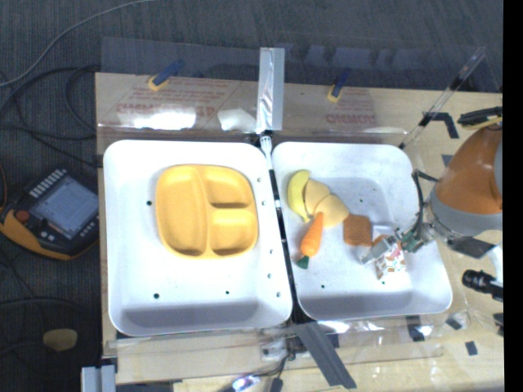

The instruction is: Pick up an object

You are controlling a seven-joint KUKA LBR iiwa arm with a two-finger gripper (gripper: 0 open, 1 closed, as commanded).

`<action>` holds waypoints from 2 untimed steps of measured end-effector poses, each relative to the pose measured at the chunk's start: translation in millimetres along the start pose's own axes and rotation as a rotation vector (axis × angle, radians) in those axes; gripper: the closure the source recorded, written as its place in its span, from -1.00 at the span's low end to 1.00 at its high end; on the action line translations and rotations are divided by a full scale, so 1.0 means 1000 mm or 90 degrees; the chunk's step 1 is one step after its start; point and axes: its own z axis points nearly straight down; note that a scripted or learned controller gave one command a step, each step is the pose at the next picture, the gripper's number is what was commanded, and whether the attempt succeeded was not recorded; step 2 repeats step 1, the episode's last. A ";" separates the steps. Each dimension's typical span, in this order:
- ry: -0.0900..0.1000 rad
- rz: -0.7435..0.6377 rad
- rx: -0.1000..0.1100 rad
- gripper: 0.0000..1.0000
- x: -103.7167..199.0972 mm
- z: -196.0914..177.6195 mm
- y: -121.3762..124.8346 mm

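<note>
My gripper (391,256) sits low in the right bin (343,300), just right of the brown block (357,230). Its state I cannot tell. The toy carrot (311,237) and banana (299,193) lie left.

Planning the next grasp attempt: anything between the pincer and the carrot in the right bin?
Yes. The pincer sits low near the right bin's right side, and the brown block lies between it and the carrot. The yellow banana pieces lie beside the carrot's upper end.
</note>
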 end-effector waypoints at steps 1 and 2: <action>-0.014 -0.189 -0.007 -1.00 0.015 0.003 -0.004; -0.014 -0.189 -0.007 -1.00 0.015 0.003 -0.004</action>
